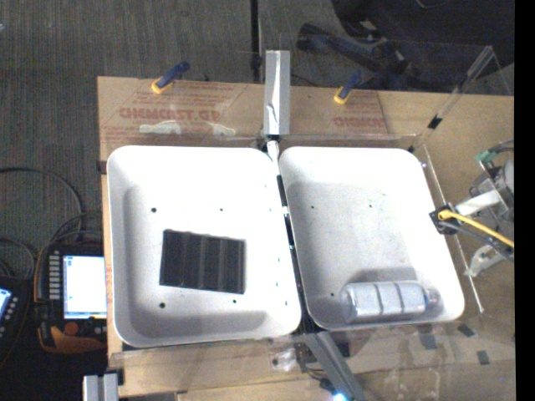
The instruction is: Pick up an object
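Observation:
A flat black ribbed rectangular object (203, 261) lies on the floor of the left white bin (125, 224), a little front of its middle. A pale grey ribbed oblong object (391, 299) rests in the right white bin (351, 190), against its front wall near the front right corner. Nothing touches either object.
A metal post (277, 94) stands behind the seam between the bins. Two clamps (170, 76) (344, 93) hold clear sheets at the bench's back edge. A yellow cable on a black bracket (468, 222) pokes in beside the right bin's rim. A lit handheld screen (82, 286) lies left of the bench.

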